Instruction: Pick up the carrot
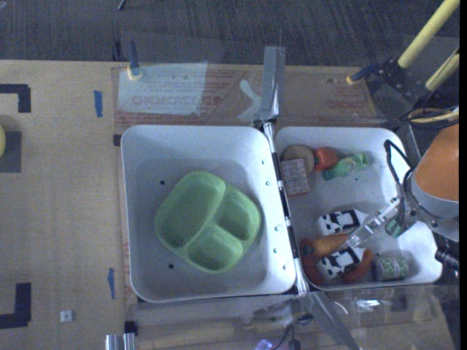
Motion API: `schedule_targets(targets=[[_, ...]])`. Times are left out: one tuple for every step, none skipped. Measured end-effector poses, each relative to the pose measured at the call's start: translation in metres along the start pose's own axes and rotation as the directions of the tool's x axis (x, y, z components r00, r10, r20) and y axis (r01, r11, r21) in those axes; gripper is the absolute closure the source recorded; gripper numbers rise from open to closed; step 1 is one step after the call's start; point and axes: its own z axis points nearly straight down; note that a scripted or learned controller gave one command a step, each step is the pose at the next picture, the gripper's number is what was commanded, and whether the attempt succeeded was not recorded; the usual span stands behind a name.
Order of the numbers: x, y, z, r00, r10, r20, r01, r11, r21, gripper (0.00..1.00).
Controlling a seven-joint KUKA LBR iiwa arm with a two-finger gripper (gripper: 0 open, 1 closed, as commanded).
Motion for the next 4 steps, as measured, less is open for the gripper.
schedule_targets(targets=[[0.000, 0.000, -0.008, 1.000, 0.003, 0.001, -0.003, 1.000, -0.001, 1.00], [0.047, 0.064, -0.110, 0.989, 0.148, -0.012, -0.148, 0.989, 0.014, 1.00], [0.046, 0.065, -0.121, 0.989, 0.147, -0.009, -0.147, 0.989, 0.010, 1.00], [0.045, 0.066, -0.131, 0.989, 0.147, -0.006, -0.147, 0.989, 0.007, 1.00]])
